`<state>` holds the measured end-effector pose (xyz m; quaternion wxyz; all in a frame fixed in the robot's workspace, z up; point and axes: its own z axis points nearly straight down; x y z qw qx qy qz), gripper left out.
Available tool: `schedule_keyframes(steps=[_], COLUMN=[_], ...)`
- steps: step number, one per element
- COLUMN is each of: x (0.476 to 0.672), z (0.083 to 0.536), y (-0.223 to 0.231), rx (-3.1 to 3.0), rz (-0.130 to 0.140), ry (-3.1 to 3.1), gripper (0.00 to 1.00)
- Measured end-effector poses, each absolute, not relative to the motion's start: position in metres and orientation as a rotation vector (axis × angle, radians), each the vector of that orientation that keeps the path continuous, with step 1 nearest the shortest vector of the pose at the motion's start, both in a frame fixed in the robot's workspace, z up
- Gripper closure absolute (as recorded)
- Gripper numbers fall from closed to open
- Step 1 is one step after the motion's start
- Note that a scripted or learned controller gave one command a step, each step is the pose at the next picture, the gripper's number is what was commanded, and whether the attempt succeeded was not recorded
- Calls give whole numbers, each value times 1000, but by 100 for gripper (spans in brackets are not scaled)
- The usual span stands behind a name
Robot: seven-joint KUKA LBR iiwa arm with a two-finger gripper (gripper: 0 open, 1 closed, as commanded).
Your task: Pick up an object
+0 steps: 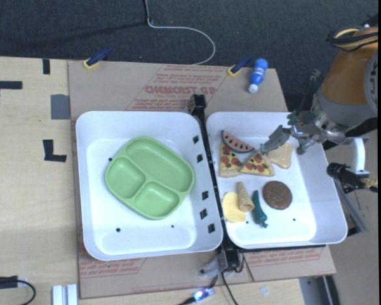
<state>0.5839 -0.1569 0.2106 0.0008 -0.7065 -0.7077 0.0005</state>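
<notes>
The right bin (317,224) holds several toy foods. There is a watermelon slice (237,143), two pizza slices (227,161) (257,165) and a beige piece (282,157). Nearer the front lie a brown round patty (277,195), an ice-cream cone (244,197), a yellow piece (233,209) and a dark green piece (259,212). My gripper (284,147) hangs over the bin's far right part, open, with its fingers spread above the beige piece. One fingertip (267,146) points toward the pizza. Nothing is held between the fingers.
A green divided plate (150,176) lies in the left bin (92,132). A blue and white bottle (258,74) rests on the cardboard behind the right bin. A black clamp (197,103) sits where the bins meet. A cable (178,27) loops across the dark floor.
</notes>
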Motion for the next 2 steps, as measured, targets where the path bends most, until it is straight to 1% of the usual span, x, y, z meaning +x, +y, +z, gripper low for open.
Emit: schedule_keyframes(steps=[1,2], x=[523,527], z=[80,98], y=[-128,-130], rx=[-2221,-2225], rz=[3,-3], ry=[-2222,-2227], gripper=[0,100])
